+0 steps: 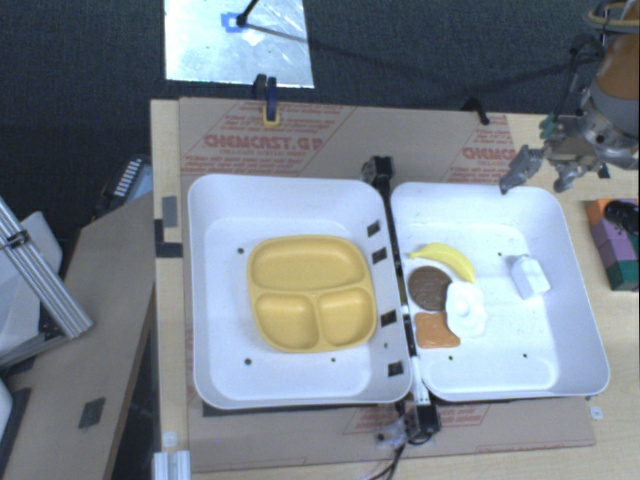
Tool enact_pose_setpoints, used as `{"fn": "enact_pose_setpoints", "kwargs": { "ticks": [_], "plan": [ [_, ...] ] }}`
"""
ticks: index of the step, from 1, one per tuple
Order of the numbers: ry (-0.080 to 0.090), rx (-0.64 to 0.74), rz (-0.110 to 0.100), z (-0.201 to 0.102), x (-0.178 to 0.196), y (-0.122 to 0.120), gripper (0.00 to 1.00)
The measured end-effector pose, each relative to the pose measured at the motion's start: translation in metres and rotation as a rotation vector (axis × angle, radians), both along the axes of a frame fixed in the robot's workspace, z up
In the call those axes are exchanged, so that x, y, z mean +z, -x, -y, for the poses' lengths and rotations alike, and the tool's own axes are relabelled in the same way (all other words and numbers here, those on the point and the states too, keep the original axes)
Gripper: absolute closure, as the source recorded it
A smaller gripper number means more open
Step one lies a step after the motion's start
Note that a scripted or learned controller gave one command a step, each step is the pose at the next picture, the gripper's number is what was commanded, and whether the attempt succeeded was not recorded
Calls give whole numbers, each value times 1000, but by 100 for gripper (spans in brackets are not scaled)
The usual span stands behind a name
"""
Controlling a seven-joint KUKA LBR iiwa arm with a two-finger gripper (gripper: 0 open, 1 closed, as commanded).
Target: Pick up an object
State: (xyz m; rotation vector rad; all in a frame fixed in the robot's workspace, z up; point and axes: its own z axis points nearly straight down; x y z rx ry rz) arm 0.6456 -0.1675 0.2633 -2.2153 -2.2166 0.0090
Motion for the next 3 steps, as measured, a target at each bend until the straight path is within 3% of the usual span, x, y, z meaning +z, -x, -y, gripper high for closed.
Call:
{"fn": "enact_pose_setpoints", "kwargs": {
  "ticks": [1,3],
  "plan": [
    [2,2,11,-1,7,-2,0],
    [1,1,9,-5,-99,13,0]
  ]
}}
